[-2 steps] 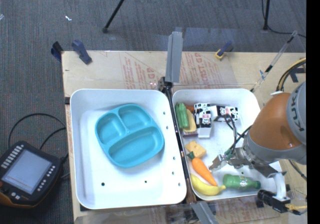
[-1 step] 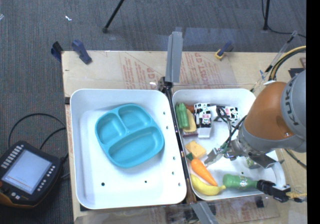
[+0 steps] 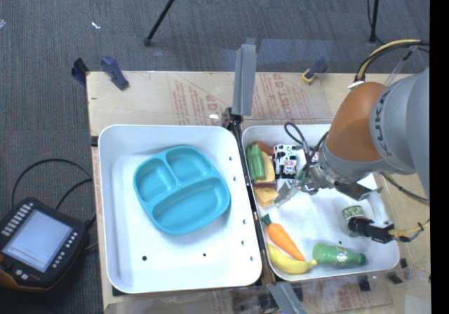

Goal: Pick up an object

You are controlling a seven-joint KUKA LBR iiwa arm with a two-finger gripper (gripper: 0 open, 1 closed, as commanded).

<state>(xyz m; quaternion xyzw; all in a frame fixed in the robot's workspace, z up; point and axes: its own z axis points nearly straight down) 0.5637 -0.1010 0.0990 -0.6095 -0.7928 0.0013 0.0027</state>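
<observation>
Banana (image 3: 290,261) sits at the near edge of the right bin (image 3: 389,253), with a carrot (image 3: 284,237) touching it just behind and a green bottle (image 3: 339,256) lying on its side beside them. Farther back along the bin's left wall: a green veg, maybe a cucumber (image 3: 253,161), upright-ish against a small sandwich-like block (image 3: 265,167), and a yellow piece (image 3: 265,195) below it. A small jar (image 3: 354,214) lies near the right side. Left bin (image 3: 112,165) carries a blue divided plate (image 3: 182,188), tilted a bit, nothing on it.

Arm comes in from the right, orange band over the right bin. Claw (image 3: 289,192) hangs low just beside the yellow piece and the sandwich block; a black-and-white part sits right above it. Fingers look narrow and dark against the white floor, so spread or pressed together: cannot tell. No object visibly between them, so no grasp confirmed; task likely at the approach stage.

Risks: targets are packed against the bin wall, so a finger could land on the wall or on a neighbour and shove the cluster instead of straddling one item. Rounded toy food may squirt out on closing. Cable near the wrist could snag.
</observation>
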